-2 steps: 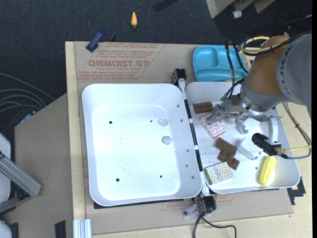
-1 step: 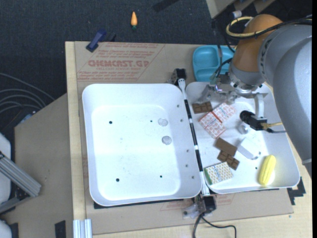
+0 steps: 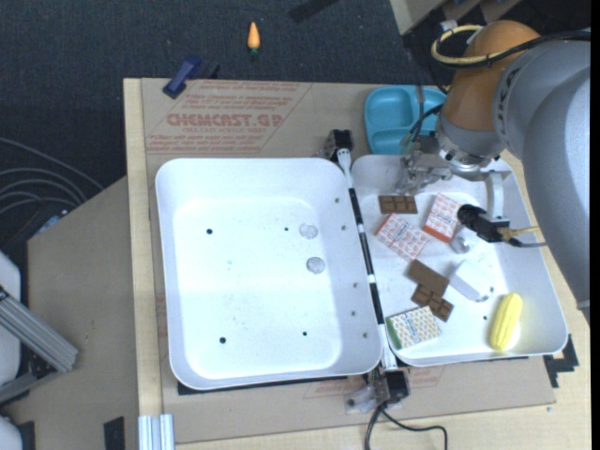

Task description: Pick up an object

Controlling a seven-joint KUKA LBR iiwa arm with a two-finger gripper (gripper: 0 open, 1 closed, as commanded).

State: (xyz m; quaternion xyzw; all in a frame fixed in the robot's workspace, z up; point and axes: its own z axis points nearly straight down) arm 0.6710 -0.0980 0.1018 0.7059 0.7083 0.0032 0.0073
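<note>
The arm is reaching in from the right and hanging over the far end of the right bin, with the jaws poised low above the far left corner of that bin. From where I am standing I cannot tell whether the jaws are wide or narrow; the wrist is hiding them, and nothing is showing between them.

The things worth picking are all lying in that right bin. A small brown chocolate bar is sitting just near of the jaws, with a red-and-white packet beside it and a second one to its right. Farther toward me are a brown wafer piece, a green-checked card and a yellow corn cob. The left bin is offering nothing graspable.

I would judge the chocolate bar the closest target. It is flat, so the jaws are needing to come straight down, straddle its short side and press close to the floor before closing, keeping clear of the bin wall.
</note>
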